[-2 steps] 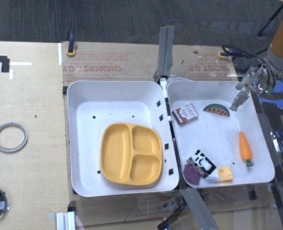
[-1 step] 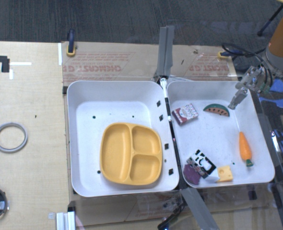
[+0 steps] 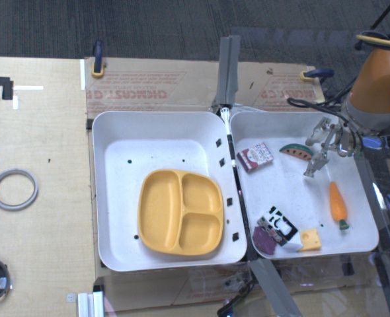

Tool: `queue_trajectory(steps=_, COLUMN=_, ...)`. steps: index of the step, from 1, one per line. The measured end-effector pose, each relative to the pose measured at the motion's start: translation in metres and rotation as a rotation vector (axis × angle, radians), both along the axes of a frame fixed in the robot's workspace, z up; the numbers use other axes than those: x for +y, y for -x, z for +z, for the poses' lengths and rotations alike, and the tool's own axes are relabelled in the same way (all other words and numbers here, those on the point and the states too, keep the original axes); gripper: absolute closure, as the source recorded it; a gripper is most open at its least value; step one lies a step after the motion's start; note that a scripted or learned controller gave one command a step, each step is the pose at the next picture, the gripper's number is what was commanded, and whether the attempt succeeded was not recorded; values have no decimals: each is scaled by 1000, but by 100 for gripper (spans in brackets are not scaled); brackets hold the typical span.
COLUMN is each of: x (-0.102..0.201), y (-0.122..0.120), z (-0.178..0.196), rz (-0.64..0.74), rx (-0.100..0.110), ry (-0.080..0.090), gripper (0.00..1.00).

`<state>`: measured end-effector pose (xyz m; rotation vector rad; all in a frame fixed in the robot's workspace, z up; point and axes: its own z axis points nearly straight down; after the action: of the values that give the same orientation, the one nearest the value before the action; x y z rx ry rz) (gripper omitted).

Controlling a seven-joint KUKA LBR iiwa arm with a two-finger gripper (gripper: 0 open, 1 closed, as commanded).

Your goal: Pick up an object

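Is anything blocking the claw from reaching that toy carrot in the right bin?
Nothing visible does. The gripper hangs over the right bin, with bare white floor between it and the carrot. The watermelon slice lies off to its side.

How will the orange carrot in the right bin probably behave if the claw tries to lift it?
The carrot looks like a smooth toy, so it may slip between the fingers. Its rounded, tapering body lies flat on the right bin floor and could roll sideways if nudged. It seems small and probably light, with free space around it.

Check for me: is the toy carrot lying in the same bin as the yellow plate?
No. The carrot lies in the right bin, while the yellow plate sits alone in the left bin.
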<state>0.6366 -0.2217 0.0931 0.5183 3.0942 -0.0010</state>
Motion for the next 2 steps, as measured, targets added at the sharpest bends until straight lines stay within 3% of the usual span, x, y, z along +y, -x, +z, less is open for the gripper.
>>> queue_trajectory(steps=1, x=-1, y=46, z=59, rz=-301, rx=2, ry=-1, gripper=0)
queue_trajectory(steps=2, x=2, y=-11, z=-1, rz=-650, rx=1, ry=-1, gripper=0)
